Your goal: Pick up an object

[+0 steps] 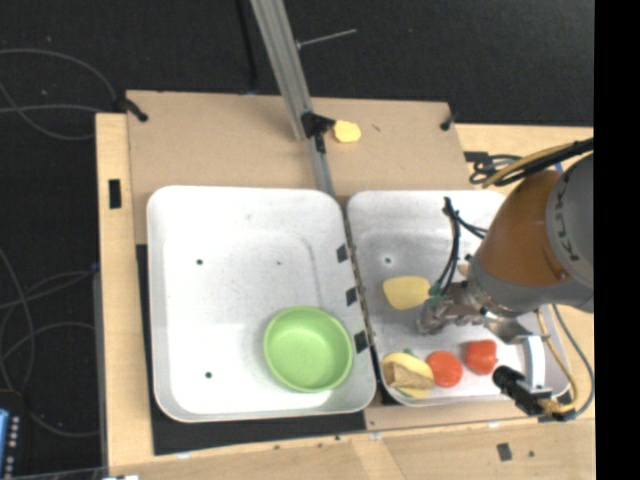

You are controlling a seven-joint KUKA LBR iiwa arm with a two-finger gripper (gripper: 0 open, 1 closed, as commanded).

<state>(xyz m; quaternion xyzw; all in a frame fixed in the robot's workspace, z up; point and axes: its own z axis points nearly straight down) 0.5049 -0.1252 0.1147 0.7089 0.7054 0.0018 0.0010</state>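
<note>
A pale yellow, rounded, lemon-like object [405, 291] lies near the middle of the right-hand white bin [395, 233], on its side, just beside the gripper [437, 313]. Toward the bin's near edge sit two small red-orange rounded objects: one [445, 369] nearer the centre, the other [481, 356] just to its right, slightly apart. At the near left corner rests a tan and yellow lump [409, 372], possibly a wedge of toy food, touching the first red piece. A light green round plastic bowl [307, 348] stands upright in the left-hand white bin [220, 238], toward its near right corner.
</note>
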